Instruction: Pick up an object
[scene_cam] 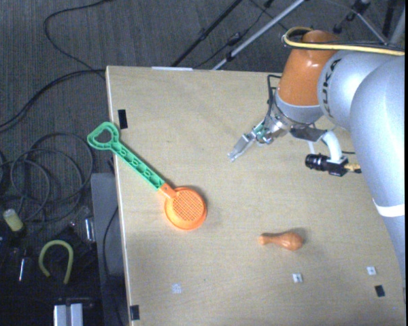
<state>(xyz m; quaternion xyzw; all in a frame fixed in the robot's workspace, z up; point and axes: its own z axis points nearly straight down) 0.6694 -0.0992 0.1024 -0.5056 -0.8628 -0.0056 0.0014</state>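
We log the scene from left to right. At far left, dark grey carpet (54, 46) carries loose black cables (34, 175) in loops, and a green U-shaped piece (56, 257) lies low on the floor beside them. More cable runs along the top of the floor, and thin metal stand legs (272, 9) cross the upper middle. The bench (190, 100) is a pale wood-toned board with a few small black and white markers near its edges; we cannot make out bin walls from this angle. On the board's left part lies a sieve (153, 178) with a green handle pointing up-left and an orange round mesh head at lower right, flat on the surface. Further right, near the lower middle, a small tan pear-shaped piece (283, 240) lies on its side, well apart from the sieve. Above it, the gripper (239, 149) hangs over bare board, tilted, tips pointing down-left, touching neither object. Its fingers (248, 141) appear close together with nothing between them, though at this size we cannot tell their state for certain. The grey arm (367, 107) with its orange band (302, 77) fills the right side.
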